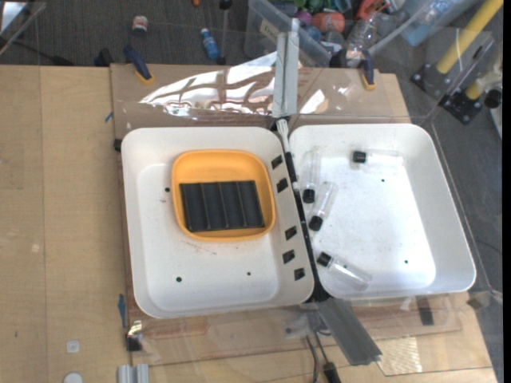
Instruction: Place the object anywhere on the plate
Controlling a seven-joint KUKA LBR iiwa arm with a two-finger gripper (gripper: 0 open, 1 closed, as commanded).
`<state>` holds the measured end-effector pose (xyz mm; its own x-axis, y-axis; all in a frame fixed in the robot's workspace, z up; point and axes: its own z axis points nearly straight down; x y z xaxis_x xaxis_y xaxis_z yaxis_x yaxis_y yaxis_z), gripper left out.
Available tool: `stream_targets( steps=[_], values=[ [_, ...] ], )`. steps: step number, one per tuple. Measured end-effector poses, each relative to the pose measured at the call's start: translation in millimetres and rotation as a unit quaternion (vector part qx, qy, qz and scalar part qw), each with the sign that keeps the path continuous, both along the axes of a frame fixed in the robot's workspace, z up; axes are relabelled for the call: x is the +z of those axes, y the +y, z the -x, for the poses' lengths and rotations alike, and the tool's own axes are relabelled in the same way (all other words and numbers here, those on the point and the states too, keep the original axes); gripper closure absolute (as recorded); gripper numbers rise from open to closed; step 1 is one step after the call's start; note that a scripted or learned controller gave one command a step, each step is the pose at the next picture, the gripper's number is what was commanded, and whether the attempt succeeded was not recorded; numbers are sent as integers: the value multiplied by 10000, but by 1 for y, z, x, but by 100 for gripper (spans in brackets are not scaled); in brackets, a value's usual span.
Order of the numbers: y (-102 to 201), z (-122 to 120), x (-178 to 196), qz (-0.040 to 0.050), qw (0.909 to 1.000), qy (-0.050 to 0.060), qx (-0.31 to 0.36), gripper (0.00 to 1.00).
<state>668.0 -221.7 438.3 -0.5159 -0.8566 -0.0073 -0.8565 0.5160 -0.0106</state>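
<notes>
Gripper: whether spread or pressed together cannot be told. Left white bin (pixel 152 294) holds one orange plate (pixel 185 168), rounded-square, set toward the bin's far half; one black ribbed block (pixel 221 206) with four ridges lies flat on the plate, wholly within its rim. Right white bin (pixel 435 254) holds four clear tubes with black caps: one near the far wall (pixel 369 156), two close together by the divider (pixel 310 174) (pixel 323 202), one near the front corner (pixel 345 272). Five black tabs (pixel 291 232) line the divider between the bins
</notes>
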Motion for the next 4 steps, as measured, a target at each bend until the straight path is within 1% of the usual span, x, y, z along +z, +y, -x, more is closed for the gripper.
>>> stream_targets(
  steps=[1,2,3,4],
  values=[
    [0,0,0,11,9944,2,1055,100],
    [0,0,-1,26,9593,5,2823,100],
    [1,0,-1,29,9428,12,3333,100],
    [9,0,-1,43,8725,8,4887,100]
  ],
)
